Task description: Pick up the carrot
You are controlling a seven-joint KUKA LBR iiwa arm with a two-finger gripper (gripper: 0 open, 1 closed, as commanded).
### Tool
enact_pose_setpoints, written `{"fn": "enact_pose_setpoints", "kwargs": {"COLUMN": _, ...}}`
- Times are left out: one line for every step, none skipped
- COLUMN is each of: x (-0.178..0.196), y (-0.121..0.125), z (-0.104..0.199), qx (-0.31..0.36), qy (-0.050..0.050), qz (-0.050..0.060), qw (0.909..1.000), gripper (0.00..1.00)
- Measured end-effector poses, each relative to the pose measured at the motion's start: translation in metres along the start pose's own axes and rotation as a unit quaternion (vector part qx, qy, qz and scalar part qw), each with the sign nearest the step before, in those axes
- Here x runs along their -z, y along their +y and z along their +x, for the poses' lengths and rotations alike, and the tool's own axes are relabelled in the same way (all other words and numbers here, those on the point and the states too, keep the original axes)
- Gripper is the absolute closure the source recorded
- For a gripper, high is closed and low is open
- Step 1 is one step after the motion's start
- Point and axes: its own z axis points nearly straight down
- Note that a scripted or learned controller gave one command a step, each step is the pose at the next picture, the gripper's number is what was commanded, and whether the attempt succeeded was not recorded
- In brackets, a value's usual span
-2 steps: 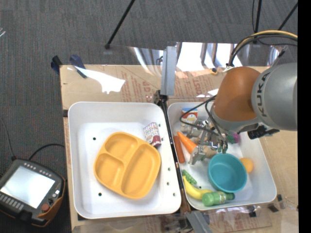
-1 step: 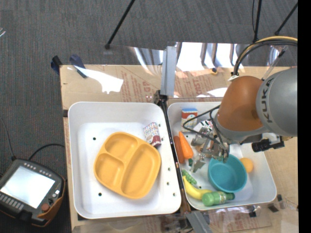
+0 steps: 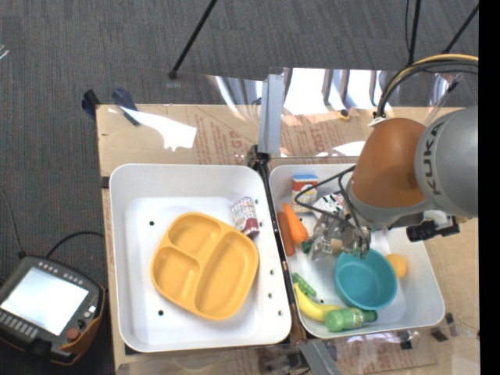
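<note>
Bending over the right bin [image 3: 433,307], the arm [image 3: 418,166] is reaching in from the right and pointing its gripper [image 3: 337,239] downward beside the teal bowl [image 3: 365,280]. Whether the jaws are apart I cannot tell. The carrot [image 3: 294,225] is lying just left of the gripper, near the bin's left wall.

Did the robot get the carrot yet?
Not yet. Done: the gripper has reached into the right bin. In hand: it hangs just beside the carrot, which lies by the bin's left wall. Left: closing on the carrot and lifting it out.
</note>
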Motion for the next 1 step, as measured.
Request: {"fn": "enact_pose_setpoints", "kwargs": {"x": -0.0005, "y": 0.0001, "z": 0.0003, "qx": 0.0, "qy": 0.001, "qz": 0.0, "qw": 1.0, "gripper": 0.0}}
